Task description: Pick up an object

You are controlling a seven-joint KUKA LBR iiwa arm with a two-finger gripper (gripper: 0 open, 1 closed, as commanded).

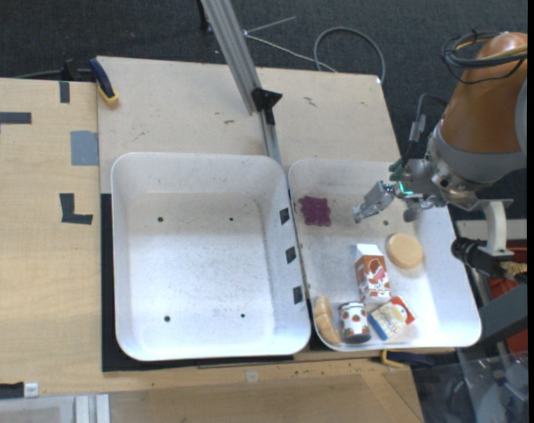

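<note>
My gripper (370,207) hangs over the upper middle of the right bin (443,324), its fingers pointing left and down with nothing between them. A purple bunch of grapes (315,210) lies to its left near the bin's left wall. Below the gripper sit a round tan cookie-like disc (406,252) and a small red and white carton (373,274). Along the bin's front edge lie a bread slice (322,318), a red and white can (356,322) and a yellow and blue packet (391,316).
The left bin (196,254) sits beside the right one, with black clips (287,254) on the shared wall. A grey slanted pole (236,47) stands behind the bins. A yellow and blue clamp (104,82) lies at the bench's back left.
</note>
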